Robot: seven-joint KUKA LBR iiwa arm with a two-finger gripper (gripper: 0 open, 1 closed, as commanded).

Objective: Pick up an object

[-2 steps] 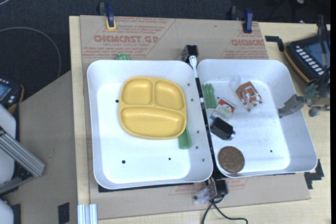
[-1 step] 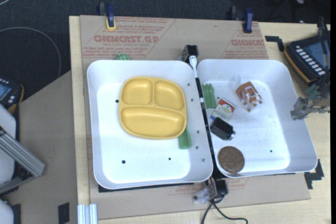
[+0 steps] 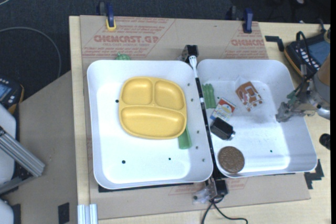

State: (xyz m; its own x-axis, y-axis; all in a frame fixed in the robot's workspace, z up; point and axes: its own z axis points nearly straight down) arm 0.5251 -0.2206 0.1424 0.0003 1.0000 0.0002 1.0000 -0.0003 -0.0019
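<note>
Broadly, the desk (image 3: 157, 34) carried two shallow white bins side by side. The left bin (image 3: 105, 128) held a yellow divided plate (image 3: 153, 107), the biggest thing there, lying flat toward its far half, with a green stick (image 3: 184, 139) just beside the plate's near right corner. The right bin (image 3: 273, 139) held the smaller pieces. At that bin's right rim sat the jaws (image 3: 287, 107), low over the wall, reaching in from the right, and I could not tell from where I stood whether they were wide or narrow; nothing showed between them.

Nearest to them lay a clear packet with brown contents (image 3: 248, 95), in the far middle of the right bin. I judged it light, crinkly and slippery, best pinched across its narrow width. A brown round disc (image 3: 231, 159) sat at the near left corner, flat and stiff, likely hard to get under, so its edges would be the place to take it. A small black block (image 3: 222, 129) lay left of centre, rigid and easy to grip across its short sides. Beside it was a small red and white card (image 3: 224, 108), thin and flimsy, and a green strip (image 3: 209, 95) along the left wall.
</note>
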